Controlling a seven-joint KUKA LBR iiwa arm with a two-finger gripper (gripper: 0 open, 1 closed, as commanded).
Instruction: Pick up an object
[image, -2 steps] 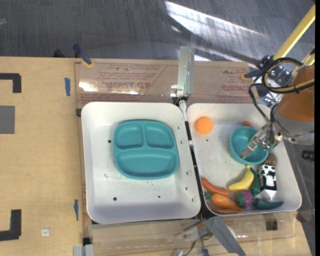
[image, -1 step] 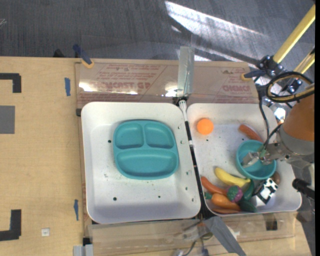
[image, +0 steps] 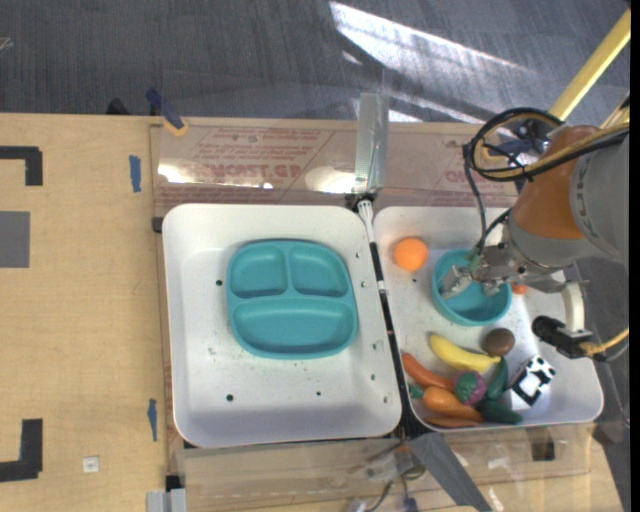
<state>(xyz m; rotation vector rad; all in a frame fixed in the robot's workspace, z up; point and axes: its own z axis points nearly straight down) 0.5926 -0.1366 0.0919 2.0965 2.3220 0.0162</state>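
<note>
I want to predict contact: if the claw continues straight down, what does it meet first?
Most likely the teal bowl: the claw hangs directly over it in the right bin, though height is unclear.

Left bin (image: 190, 330): holds a teal divided tray (image: 291, 299), lying flat near its middle.
Right bin (image: 580, 395): orange ball (image: 410, 254) at the far left; teal bowl (image: 470, 295) beside it.
Gripper (image: 484, 277): down over the teal bowl.
Near edge: banana (image: 462, 354), brown ball (image: 498, 342), carrots (image: 435, 388), black-and-white cube (image: 532, 378), clustered together.
Counter (image: 70, 330): tan board, blue tape marks.
</note>
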